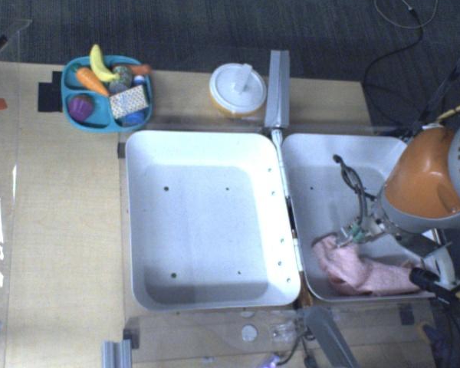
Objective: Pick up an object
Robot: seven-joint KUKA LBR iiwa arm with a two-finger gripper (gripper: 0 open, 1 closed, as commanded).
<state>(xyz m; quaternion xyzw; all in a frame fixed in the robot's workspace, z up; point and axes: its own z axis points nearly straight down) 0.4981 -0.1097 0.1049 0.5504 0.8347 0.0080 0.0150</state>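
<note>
A crumpled pink cloth [360, 268] lies at the front of the right bin [314, 171]. The gripper [359, 232] sits at the cloth's upper edge; its grip cannot be made out. Nothing looks lifted yet. The left bin [203, 217] adjoins.

Grey arm [437, 182] reaching from right, pincer [358, 232] lowered

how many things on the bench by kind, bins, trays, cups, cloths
bins: 2, left and right
toy tray: 1
lidded cup: 1
pink cloth: 1, in the right bin
total: 5
</note>
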